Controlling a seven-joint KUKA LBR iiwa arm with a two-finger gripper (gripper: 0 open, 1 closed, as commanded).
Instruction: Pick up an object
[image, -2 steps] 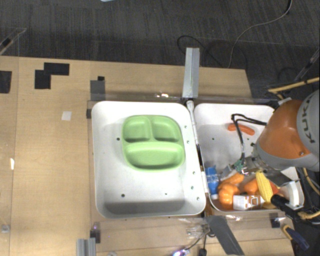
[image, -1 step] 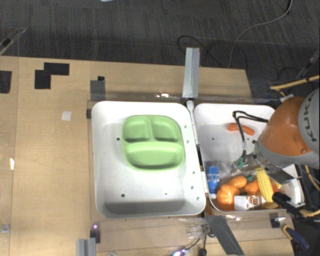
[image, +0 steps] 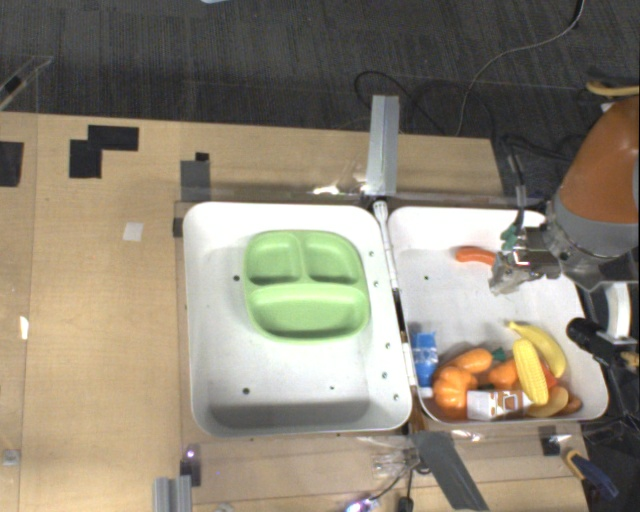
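Right bin (image: 440, 240): toy food heaped at 6 o'clock; orange carrot (image: 476, 256) lies alone at 12. I judge it light, stiff, slick plastic; grip across mid-body. Pincer (image: 512, 266) hovers just beside, at its 4 o'clock; finger state: cannot tell.

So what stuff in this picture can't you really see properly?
- Pincer, camera view: too small and blurry to tell how it stands.
- Carrot: its right end is hidden behind the pincer.
- Bottle: label too small to read.
- Blue packet: partly behind the bin wall; print unreadable.
- Arm: cut off by the right edge.
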